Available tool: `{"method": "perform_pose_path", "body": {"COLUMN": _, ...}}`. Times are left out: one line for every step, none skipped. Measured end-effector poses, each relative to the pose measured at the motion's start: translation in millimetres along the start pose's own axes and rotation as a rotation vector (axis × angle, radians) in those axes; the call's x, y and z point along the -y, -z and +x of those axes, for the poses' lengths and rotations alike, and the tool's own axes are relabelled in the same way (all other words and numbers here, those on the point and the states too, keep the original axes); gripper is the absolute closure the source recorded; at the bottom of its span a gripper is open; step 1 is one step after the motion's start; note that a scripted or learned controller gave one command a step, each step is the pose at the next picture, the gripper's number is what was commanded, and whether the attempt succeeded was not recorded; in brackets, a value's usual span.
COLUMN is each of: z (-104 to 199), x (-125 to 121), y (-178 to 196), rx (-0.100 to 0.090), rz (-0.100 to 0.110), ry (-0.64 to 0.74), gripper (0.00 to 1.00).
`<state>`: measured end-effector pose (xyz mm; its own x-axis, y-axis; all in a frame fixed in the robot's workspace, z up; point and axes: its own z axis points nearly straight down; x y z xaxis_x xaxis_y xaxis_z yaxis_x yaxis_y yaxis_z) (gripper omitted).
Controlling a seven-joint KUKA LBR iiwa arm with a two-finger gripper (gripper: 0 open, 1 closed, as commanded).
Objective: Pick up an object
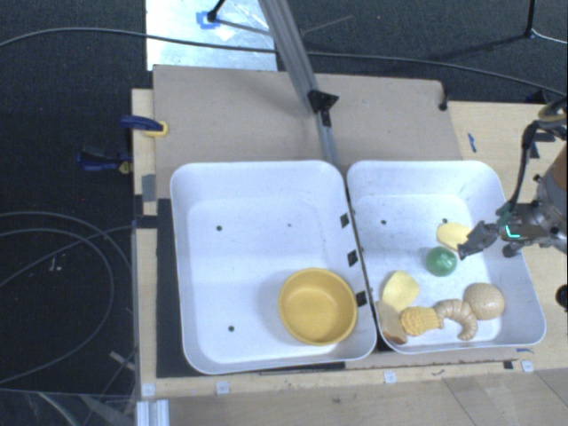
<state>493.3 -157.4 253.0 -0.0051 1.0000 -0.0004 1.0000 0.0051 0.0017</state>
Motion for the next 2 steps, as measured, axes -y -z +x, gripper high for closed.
{"method": "perform_pose_path", "body": {"z": 0.0, "x": -0.1, "y": 0.3, "rx": 0.0, "rz": -0.001, "ry": 0.0, "gripper": 0.0}}
{"method": "perform_pose_path", "body": {"z": 5.2, "x": 0.6, "y": -61.2, "rx": -0.001, "rz": 0.004, "ry": -0.004, "gripper": 0.0}}
